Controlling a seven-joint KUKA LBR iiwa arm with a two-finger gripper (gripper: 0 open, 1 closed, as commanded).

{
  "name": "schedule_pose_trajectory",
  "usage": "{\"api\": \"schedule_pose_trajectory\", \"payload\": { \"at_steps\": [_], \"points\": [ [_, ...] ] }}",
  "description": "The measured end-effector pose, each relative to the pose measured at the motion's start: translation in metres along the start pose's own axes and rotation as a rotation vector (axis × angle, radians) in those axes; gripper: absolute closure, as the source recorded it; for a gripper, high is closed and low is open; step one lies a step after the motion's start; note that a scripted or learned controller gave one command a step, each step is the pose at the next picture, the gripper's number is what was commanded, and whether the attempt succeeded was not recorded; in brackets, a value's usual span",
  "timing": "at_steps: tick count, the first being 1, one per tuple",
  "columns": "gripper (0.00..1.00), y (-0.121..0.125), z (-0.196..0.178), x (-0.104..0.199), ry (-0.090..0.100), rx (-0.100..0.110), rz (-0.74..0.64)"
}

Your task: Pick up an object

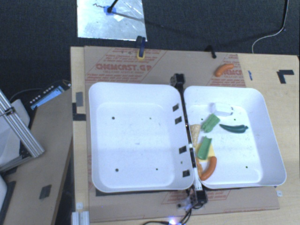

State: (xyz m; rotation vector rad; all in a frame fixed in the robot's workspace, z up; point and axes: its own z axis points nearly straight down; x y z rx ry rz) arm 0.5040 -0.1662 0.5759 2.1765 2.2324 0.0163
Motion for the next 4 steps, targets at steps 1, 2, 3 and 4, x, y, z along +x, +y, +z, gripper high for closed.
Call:
{"api": "schedule_pose_trajectory", "payload": {
  "at_steps": [1, 2, 3, 4],
  "points": [
    [1.00, 0.001, -0.011, 0.000, -0.002, -0.004, -0.004],
    [1.00, 0.001, -0.023, 0.000, -0.004, -0.008, -0.008],
    [1.00, 0.002, -0.034, 0.000, -0.005, -0.012, -0.012],
    [1.00, 0.002, -0.046, 0.000, -0.007, -0.015, -0.015]
  ]
}}
